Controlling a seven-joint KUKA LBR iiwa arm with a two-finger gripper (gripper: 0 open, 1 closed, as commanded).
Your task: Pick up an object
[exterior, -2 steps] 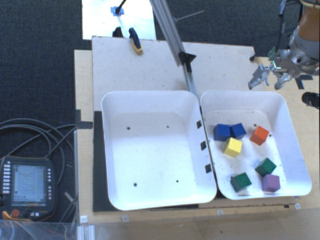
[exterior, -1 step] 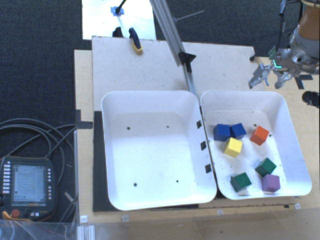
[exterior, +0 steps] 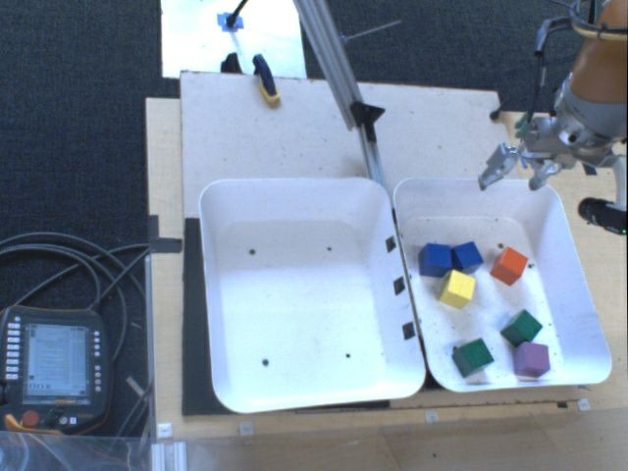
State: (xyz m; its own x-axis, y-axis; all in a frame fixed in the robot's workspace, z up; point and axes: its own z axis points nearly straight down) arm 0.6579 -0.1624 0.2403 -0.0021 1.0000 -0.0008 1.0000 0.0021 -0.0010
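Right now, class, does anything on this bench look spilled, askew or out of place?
Nothing stands out. All seven blocks sit inside the right bin, none spilled, and the gripper hangs open above its far rim.

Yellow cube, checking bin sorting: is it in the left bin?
No, the yellow cube lies in the right bin beside two blue cubes.

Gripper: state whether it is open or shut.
Open: the gripper shows two fingers spread apart, nothing between them, above the right bin's far edge.
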